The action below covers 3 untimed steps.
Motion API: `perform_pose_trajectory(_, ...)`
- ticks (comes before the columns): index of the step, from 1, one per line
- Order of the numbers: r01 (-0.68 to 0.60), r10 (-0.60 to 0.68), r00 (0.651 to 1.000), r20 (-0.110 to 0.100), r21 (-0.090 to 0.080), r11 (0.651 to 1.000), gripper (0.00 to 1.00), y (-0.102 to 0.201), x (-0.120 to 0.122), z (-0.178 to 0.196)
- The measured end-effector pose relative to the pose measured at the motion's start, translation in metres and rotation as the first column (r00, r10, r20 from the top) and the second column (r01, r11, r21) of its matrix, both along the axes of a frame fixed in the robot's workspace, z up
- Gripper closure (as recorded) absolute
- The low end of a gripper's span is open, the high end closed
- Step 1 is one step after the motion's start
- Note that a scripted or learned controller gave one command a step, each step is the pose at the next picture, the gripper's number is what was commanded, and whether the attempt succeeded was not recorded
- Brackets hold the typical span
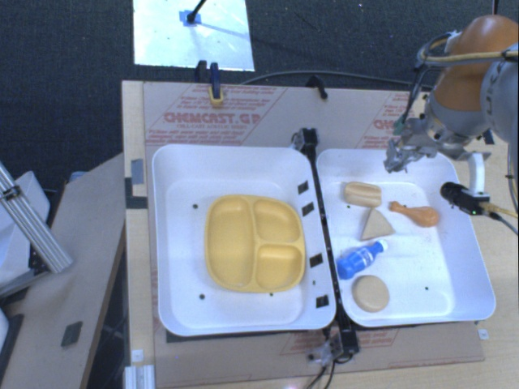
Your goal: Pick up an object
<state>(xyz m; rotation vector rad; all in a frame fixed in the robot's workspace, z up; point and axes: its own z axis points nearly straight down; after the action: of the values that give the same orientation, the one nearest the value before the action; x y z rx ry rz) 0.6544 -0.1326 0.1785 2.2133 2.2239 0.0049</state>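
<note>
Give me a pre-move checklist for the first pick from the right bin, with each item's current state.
1. Targets present in right bin: bread roll, wedge, drumstick, blue bottle, round cookie: ok.
2. Pieces spaced for a grasp: roll and wedge nearly touch; cookie apart: ok.
3. Tool over a target: hangs at the back rim: not ok.
4. Tool opening: cannot tell.
5. Yellow divided plate out of the path, in the left bin: ok.

On the worktop [138, 217], the left bin [178, 185] holds a yellow divided plate [255, 243]. The right bin [462, 274] holds a bread roll [362, 194], wedge [375, 224], drumstick [415, 214], blue bottle [358, 259] and round biscuit [372, 292]. The hand [396, 159] hangs above that bin's far edge.
</note>
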Motion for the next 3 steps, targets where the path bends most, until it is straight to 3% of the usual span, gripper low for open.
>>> perform_pose_trajectory(2, 0.000, 0.000, 1.000, -0.001, 0.000, 1.000, 1.00, -0.001, 0.007, 0.103)
perform_pose_trajectory(3, -0.001, 0.001, 1.000, -0.003, 0.000, 1.000, 1.00, 0.048, -0.002, 0.103)
